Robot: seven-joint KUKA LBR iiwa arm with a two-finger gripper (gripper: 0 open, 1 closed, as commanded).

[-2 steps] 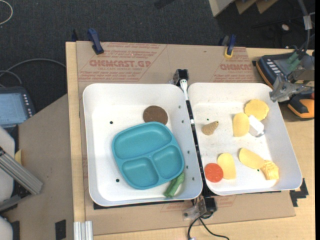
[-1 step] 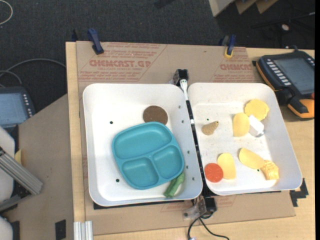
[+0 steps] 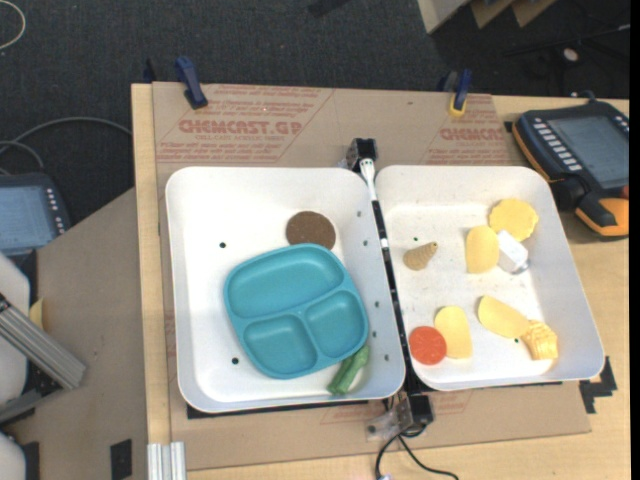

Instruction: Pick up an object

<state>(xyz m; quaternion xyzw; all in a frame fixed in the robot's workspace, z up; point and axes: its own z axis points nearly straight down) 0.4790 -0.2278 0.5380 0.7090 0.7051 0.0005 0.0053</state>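
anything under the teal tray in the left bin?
A green piece pokes out from under the teal tray at its lower right edge; a brown disc sits beside its top. The rest underneath is hidden.

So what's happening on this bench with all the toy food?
Nothing is being handled at this moment. Two white bins sit side by side. The left bin holds a teal divided plate, a brown disc and a green piece. The right bin holds yellow pieces, a red disc and a small tan piece, all untouched.
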